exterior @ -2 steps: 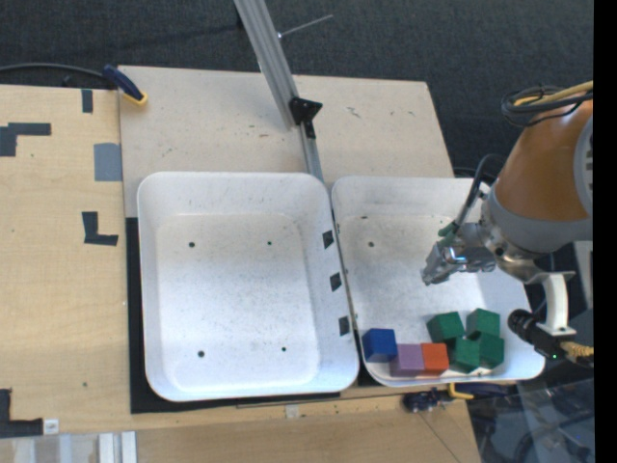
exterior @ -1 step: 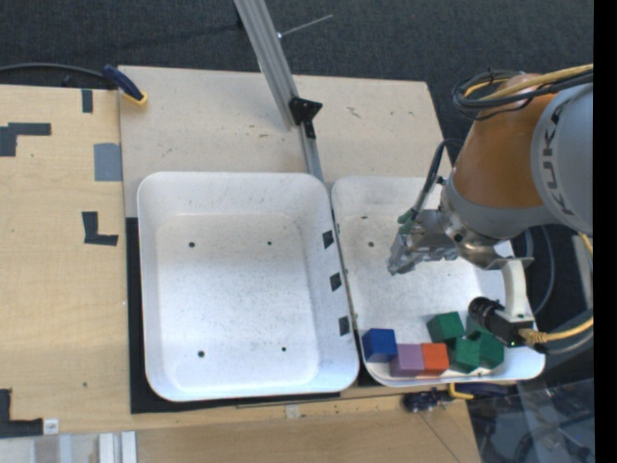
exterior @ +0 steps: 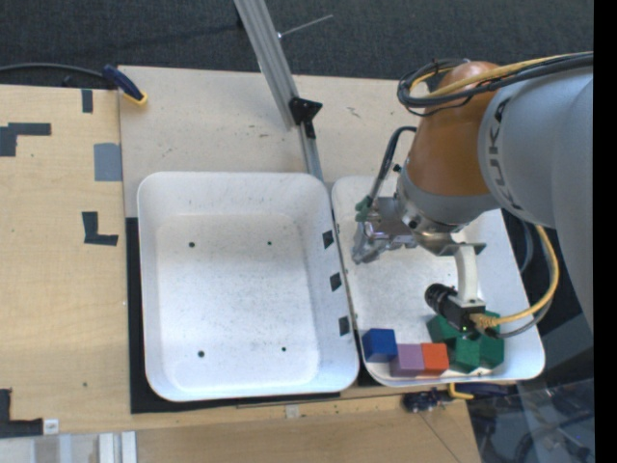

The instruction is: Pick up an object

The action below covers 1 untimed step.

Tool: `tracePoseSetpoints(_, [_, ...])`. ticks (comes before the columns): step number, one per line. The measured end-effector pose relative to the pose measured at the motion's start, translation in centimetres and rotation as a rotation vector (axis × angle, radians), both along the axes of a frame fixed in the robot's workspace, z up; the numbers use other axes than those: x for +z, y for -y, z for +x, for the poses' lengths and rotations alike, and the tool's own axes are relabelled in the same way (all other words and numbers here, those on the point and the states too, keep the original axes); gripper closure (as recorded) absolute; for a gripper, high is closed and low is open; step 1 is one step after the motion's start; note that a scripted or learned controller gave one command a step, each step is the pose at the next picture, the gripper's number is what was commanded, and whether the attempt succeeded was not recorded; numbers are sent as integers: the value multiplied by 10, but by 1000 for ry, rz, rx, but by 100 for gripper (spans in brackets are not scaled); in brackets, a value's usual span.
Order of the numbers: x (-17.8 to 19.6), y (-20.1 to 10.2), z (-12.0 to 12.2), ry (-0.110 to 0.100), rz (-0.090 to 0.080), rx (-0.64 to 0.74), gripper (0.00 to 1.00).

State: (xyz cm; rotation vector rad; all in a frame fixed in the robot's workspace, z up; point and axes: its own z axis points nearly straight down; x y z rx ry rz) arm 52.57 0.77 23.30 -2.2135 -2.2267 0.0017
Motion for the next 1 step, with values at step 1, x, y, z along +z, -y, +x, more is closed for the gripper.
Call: tracePoseSetpoints(1, [-9, -57, 14, 0, 0, 1, 100])
